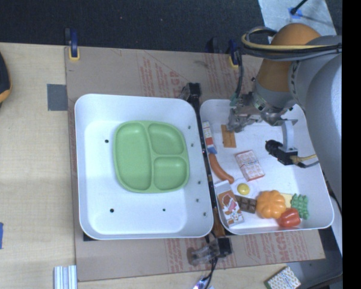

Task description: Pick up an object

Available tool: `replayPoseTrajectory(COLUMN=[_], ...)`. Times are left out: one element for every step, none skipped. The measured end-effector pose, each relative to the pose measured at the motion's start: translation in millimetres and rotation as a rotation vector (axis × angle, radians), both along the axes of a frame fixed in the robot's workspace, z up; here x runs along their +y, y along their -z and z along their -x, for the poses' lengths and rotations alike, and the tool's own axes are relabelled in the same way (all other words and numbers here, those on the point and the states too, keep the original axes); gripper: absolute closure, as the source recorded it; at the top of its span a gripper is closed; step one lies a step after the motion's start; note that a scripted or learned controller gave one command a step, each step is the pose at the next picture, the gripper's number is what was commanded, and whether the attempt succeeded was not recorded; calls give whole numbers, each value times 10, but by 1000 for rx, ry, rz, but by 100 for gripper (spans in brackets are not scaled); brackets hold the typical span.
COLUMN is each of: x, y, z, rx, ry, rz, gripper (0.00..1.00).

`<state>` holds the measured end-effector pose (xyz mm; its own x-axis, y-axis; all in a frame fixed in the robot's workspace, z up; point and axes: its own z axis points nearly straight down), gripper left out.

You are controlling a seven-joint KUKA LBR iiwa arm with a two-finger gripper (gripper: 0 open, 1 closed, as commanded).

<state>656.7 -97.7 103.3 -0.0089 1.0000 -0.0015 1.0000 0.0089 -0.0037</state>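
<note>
White right bin [317,179], claw [239,120] just above brown card [229,139]

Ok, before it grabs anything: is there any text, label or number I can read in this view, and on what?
None can be read.
Cardboard sheet: faint red print, too blurred.
Pink card in the right bin: grid marks, too small.
Picture card: blurred.
Small packet at the bin's left wall: illegible.

A divided plate [150,156] lies in the left bin [90,215]. The right bin [316,218] holds a toy sausage [219,168], a small pumpkin [271,203] and a card [249,164].
</note>
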Motion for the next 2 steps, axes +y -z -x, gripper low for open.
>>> replayPoseTrajectory(x=[1,-5], y=[7,-105], z=[3,-2], rx=[1,1], ry=[-2,-4], rz=[0,1], gripper=[0,100])
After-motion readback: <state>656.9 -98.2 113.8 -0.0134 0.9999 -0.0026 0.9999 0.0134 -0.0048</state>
